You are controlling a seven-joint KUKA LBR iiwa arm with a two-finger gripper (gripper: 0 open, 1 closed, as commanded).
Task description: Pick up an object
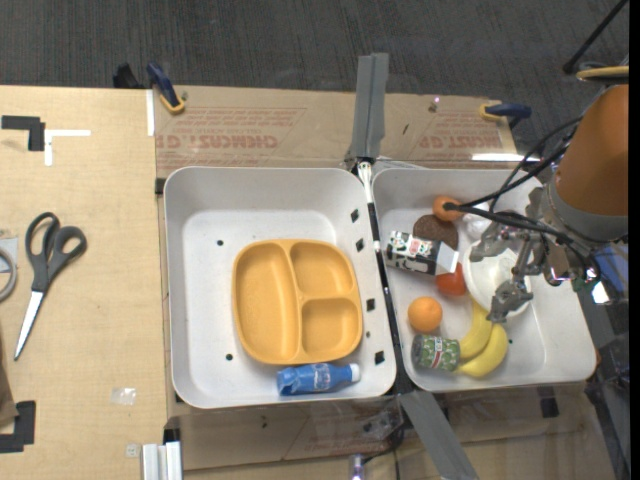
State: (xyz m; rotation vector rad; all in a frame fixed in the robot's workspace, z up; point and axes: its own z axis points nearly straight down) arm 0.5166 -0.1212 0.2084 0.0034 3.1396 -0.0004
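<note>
Right now the grey arm's gripper hangs low in the right white bin, just above the curved yellow banana; whether the jaws are released or clenched I cannot tell. Beside the banana lie a round orange fruit, a small green can and a dark bottle with a white label. Probably the banana is the likeliest target: light, soft-skinned, easily bruised, best pinched across its thick middle. The left white bin holds a yellow divided plastic tray and a blue tube.
</note>
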